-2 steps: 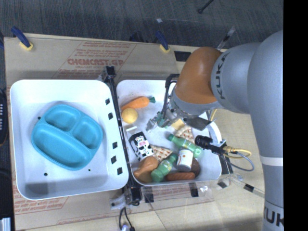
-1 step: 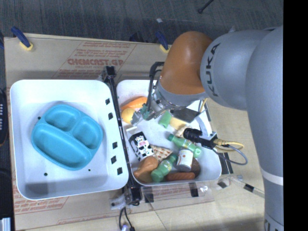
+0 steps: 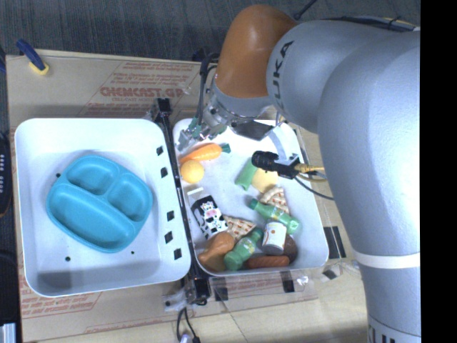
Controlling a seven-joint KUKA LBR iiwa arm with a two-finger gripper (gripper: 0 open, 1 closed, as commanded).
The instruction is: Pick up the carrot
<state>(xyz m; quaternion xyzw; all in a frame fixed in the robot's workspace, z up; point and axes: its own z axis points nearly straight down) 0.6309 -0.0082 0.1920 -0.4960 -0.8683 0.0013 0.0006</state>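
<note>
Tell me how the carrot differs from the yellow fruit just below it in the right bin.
The carrot is orange, long and tapered with a green end; the yellow fruit is yellow and rounded. The carrot lies right under the gripper; the fruit sits farther from it, nearer the divider. Both rest in the right bin, close together at its far left corner.

Bench was covered by a brown cardboard sheet printed with red lettering. Two shallow white bins sat side by side on it, near edges touching: left bin and right bin. A blue-and-yellow object lay at the bench's far left corner, well apart from both bins; its type could not be made out. Black clips ran along the seam between the bins
</note>
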